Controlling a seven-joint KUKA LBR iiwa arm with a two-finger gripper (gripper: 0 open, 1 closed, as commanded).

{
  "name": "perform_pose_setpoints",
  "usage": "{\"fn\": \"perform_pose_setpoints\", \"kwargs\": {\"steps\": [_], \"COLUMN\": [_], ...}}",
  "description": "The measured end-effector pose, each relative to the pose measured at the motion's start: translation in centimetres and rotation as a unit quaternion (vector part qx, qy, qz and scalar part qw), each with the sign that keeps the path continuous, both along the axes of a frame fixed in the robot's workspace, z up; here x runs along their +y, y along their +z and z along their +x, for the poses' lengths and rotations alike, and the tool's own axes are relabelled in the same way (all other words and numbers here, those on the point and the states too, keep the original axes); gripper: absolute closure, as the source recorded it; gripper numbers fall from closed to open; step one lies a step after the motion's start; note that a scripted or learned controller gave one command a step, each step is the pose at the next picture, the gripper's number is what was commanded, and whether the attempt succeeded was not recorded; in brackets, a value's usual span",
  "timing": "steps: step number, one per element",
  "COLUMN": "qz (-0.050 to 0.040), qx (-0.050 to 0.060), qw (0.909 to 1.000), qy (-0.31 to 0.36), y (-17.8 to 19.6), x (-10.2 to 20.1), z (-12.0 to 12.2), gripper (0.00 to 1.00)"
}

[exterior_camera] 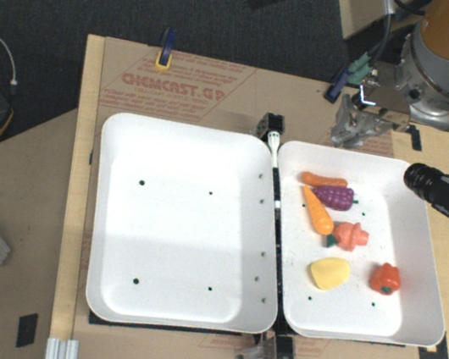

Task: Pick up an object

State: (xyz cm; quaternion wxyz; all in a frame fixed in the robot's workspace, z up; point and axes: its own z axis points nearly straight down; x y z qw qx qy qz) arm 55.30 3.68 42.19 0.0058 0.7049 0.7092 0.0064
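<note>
Camera view: claw [356,129] poised above the far rim of the right bin [429,279], just past its edge; open or closed, cannot tell. Nothing seen between its fingers. Six small toy foods in the right bin: an orange carrot [318,212] lying slantwise, a purple grape bunch [334,196] touching its upper end, a second orange piece [321,180] just behind the grapes, a pinkish-red piece [349,236] beside the carrot's lower end, a smooth yellow rounded piece [328,273] nearer, a red pepper [385,278] apart to the right. Left bin [113,224] glossy white, shallow, round-cornered, alongside. Brown cardboard-covered tabletop [105,76] beneath both.
</note>
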Motion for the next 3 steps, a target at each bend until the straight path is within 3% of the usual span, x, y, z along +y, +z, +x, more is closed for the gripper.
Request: {"fn": "perform_pose_setpoints", "kwargs": {"steps": [1, 2, 3], "qz": [0.0002, -0.0009, 0.0], "qx": [0.012, 0.012, 0.004], "qw": [0.9999, 0.9999, 1.0], "qy": [-0.001, -0.007, -0.001], "y": [-3.7, -9.6, -2.9], "x": [3.6, -3.1, 2.5], "z": [-6.3, -7.5, -3.5], "gripper": [1.0, 1.0, 1.0]}}
